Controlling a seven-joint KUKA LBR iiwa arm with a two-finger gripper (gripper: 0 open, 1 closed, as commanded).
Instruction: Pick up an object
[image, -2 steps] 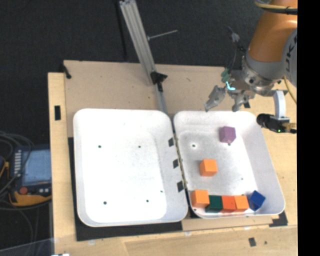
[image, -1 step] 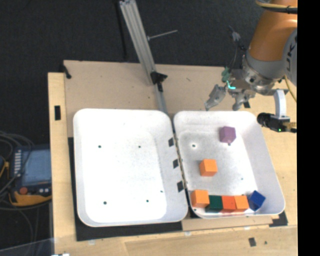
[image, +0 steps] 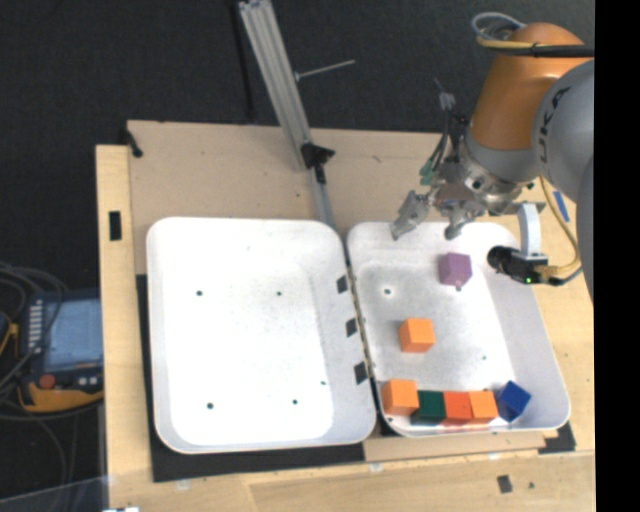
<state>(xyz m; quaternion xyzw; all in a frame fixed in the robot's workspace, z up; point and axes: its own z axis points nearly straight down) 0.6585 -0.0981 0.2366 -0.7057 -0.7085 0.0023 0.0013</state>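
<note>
Two shallow white plastic bins sit side by side on the tan wooden bench (image: 120, 300); a slim grey metal pole (image: 285, 95) slants down from the top of the view and ends near the seam between them. At the far left, off the bench, a handheld control pendant (image: 70, 345) lies among dark cables. The left bin (image: 245, 335) shows only a few small dark specks on its floor. The right bin (image: 525, 320) holds seven small blocks: a purple block (image: 455, 268) near its far end, an orange cube (image: 417, 334) alone in the middle, and along the near wall a row of an orange block (image: 401, 395), a green block (image: 431, 406), two more orange blocks (image: 470, 406) and a blue block (image: 513, 398). The grey two-finger gripper (image: 430, 222) hangs over the far rim of the right bin, fingers spread apart with nothing between them. The purple block lies just beside the right-hand fingertip, slightly nearer the camera, not touching it.
</note>
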